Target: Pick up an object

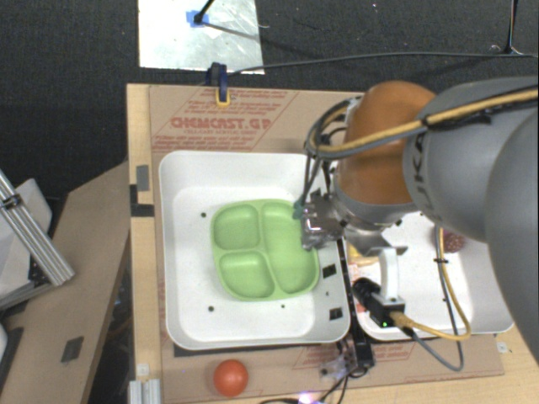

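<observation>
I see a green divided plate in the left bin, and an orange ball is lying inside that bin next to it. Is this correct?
Not quite. The green divided plate is in the left bin, but the orange ball lies outside the bin, on the bench in front of its near edge. The camera view shows this.

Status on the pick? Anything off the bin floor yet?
Done: the grey arm has reached over the divide between the two white bins, its claw at the right edge of the green sectioned plastic tray. In hand: nothing visibly gripped. Left: grasp and lift; the tray lies flat in the left white bin.
</observation>
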Robot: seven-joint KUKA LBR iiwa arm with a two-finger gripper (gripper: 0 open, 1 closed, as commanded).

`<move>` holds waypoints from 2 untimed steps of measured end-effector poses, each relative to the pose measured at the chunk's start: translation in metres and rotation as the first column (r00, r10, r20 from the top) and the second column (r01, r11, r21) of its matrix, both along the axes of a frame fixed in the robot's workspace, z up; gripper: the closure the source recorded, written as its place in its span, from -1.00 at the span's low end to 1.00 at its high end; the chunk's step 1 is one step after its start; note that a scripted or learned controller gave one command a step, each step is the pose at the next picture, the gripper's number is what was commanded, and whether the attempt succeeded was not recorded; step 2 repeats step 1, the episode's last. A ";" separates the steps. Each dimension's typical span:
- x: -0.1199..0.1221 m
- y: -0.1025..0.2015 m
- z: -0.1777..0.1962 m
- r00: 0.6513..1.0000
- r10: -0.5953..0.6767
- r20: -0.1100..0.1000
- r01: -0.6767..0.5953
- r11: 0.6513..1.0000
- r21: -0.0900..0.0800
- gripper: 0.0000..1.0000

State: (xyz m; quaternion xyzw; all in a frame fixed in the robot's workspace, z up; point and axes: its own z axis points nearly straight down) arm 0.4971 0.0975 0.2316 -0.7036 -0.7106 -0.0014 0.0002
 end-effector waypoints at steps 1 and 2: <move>-0.004 0.010 0.001 1.000 -0.003 -0.001 0.003 1.000 -0.001 1.00; -0.004 0.010 0.001 1.000 -0.003 -0.001 0.003 1.000 -0.001 1.00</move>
